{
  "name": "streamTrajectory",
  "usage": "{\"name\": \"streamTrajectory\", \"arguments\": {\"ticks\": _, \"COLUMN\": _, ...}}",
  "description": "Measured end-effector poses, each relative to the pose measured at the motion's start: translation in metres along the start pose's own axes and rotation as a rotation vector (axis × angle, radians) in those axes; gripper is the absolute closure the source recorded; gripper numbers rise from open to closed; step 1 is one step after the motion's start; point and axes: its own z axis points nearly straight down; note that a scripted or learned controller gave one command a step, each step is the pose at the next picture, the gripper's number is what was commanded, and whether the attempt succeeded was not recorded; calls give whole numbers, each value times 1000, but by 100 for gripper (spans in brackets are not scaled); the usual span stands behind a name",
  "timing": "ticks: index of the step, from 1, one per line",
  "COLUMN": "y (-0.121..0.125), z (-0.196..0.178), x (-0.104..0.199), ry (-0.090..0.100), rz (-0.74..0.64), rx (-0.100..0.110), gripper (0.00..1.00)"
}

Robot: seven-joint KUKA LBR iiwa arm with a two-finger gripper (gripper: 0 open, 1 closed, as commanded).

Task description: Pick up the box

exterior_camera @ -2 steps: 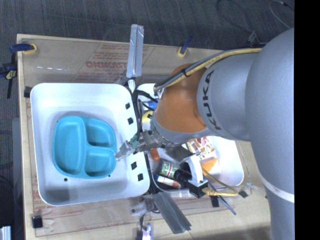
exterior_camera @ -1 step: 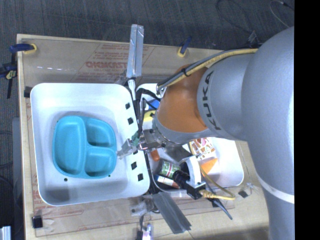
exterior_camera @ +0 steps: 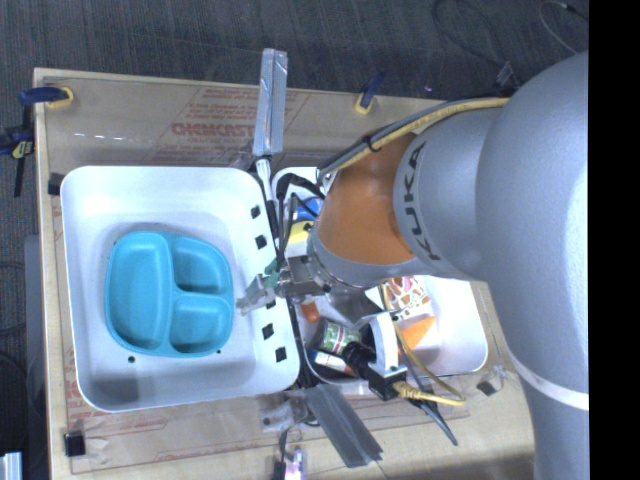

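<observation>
The grey arm (exterior_camera: 500,198) is reached in from the right, bent low over the right bin (exterior_camera: 465,353), its orange band (exterior_camera: 360,218) above the wrist. The gripper (exterior_camera: 268,290) is seen at the bins' divide. The box (exterior_camera: 412,308) lies beneath the wrist. A blue tray (exterior_camera: 168,291) sits in the left bin (exterior_camera: 90,208).

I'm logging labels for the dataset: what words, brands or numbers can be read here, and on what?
"KUKA": on the grey arm, running sideways beside the orange band.
Red print on the cardboard sheet behind the bins: too blurred to read.
Print on the box and bottle: too small.
</observation>
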Motion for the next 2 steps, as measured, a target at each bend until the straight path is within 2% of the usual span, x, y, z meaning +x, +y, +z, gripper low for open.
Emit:
{"name": "streamTrajectory", "arguments": {"ticks": 1, "y": -5, "z": 0, "x": -50, "ry": 0, "rz": 91, "rx": 2, "gripper": 0}}
{"name": "streamTrajectory", "arguments": {"ticks": 2, "y": 1, "z": 1, "x": 15, "ry": 3, "rz": -165, "rx": 6, "gripper": 0}}
